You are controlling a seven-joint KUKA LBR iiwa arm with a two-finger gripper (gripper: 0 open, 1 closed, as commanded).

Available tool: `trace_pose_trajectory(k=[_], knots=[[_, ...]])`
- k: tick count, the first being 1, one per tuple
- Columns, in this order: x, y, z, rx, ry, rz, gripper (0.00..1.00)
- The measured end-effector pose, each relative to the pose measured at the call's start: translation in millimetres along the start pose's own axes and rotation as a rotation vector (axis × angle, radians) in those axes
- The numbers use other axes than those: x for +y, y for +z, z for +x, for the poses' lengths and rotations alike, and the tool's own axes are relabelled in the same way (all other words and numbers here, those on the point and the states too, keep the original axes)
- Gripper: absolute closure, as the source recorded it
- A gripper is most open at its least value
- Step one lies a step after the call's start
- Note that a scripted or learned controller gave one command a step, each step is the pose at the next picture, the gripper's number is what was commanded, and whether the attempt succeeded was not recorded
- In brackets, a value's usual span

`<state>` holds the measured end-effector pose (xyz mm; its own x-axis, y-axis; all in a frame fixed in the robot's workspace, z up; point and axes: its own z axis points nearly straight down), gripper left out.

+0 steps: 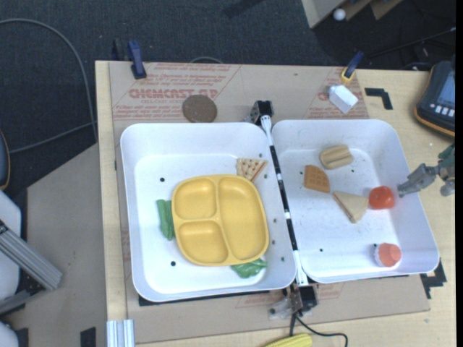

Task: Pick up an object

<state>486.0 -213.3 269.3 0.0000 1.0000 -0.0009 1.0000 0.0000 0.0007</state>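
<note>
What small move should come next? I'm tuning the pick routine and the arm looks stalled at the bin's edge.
Probably ease the gripper left and down toward the red tomato: it sits at the right bin's right rim, the tomato lies closest, and nothing is between its fingers.

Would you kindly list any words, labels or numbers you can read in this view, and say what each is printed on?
"CHEMCAST GP", roughly, in large red letters on the brown board behind the left bin; the letters are blurred.
Smaller red print on the same board, above those letters and behind the right bin: too blurred to read.
</note>
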Motion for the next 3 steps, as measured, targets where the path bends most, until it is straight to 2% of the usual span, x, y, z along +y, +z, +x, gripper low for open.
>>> trace_pose_trajectory(k=[1,2,3], knots=[[48,148,30,0.000,0.000,-0.001,0.00],[74,185,94,0.002,-0.001,0.001,0.00],[58,185,119,0.003,-0.001,0.003,0.00]])
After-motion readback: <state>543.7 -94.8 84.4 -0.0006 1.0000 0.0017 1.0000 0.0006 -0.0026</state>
